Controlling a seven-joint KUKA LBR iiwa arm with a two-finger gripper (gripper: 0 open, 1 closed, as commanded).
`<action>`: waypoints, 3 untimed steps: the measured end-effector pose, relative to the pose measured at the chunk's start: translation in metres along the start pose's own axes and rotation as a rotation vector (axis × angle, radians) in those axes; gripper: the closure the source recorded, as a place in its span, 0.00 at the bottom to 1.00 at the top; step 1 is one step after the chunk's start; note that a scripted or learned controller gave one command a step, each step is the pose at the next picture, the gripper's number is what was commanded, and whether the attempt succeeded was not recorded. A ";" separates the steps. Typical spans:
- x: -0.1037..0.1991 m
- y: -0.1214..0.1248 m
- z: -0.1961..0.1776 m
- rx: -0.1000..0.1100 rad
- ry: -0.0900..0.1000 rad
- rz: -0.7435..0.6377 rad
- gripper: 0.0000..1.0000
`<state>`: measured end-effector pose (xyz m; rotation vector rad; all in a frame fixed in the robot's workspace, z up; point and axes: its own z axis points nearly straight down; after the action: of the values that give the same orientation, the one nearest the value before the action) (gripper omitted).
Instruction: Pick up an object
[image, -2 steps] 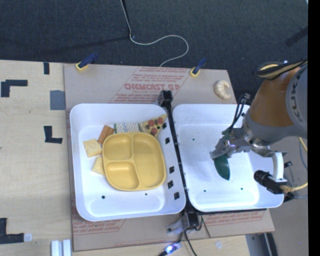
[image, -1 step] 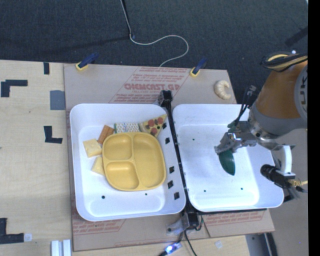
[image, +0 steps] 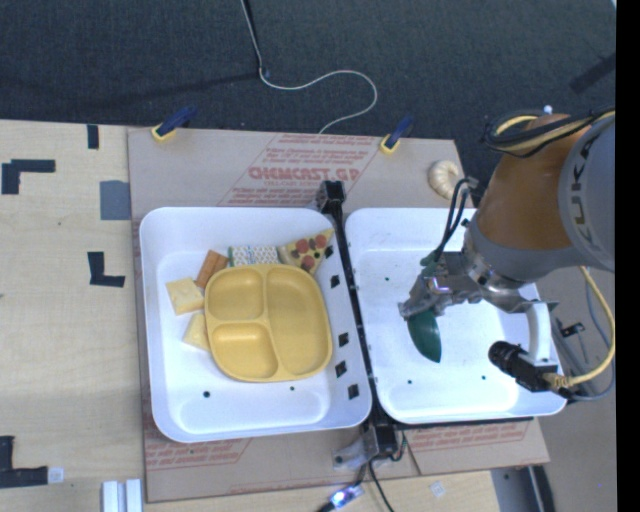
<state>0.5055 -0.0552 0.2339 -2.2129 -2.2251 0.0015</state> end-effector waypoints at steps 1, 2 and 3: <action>0.051 -0.013 0.014 0.002 -0.001 0.001 1.00; 0.034 -0.004 0.003 -0.001 -0.002 0.005 1.00; 0.047 -0.011 0.018 0.002 -0.002 0.004 1.00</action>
<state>0.4939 -0.0083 0.2161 -2.2178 -2.2206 0.0056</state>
